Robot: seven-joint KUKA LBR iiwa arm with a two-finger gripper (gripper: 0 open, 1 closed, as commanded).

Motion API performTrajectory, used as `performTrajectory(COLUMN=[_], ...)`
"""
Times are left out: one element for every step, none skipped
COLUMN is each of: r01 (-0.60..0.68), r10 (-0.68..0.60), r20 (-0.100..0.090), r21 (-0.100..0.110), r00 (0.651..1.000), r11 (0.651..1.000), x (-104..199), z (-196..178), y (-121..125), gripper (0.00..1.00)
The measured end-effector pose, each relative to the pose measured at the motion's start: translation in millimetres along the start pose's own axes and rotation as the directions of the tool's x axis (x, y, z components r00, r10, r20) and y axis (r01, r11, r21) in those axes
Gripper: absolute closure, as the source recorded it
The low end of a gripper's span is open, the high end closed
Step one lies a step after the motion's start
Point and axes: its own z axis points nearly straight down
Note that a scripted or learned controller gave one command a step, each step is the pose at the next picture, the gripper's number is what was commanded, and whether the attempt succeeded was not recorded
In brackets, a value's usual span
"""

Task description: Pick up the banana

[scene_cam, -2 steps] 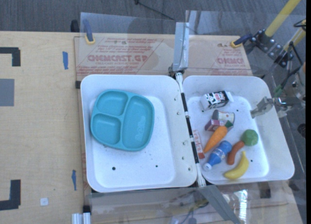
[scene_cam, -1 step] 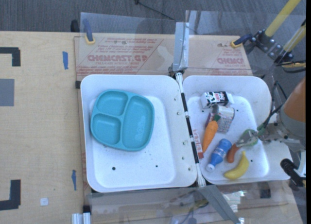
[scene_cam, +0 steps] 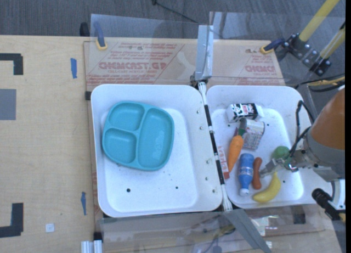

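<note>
Beneath both bins (scene_cam: 186,191), pale wooden bench (scene_cam: 44,153).

1 fixed overhead camera looks down slantwise on 2 bins (scene_cam: 189,153)

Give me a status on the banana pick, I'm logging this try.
Gripper low in right bin, just above banana. Banana lies on bin floor, not held. Red item and blue bottle crowd its left side.
</note>
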Motion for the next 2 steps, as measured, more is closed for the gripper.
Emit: performTrajectory(r01=[-0.005,-0.004], r10=[0.005,0.004], r20=[0.008,0.008], r21=[-0.006,-0.006], r00=[1.000,1.000], r11=[1.000,1.000], x=[-3.4,-3.3], z=[-11.0,-11.0], y=[0.7,0.7], gripper=[1.00,0.00])
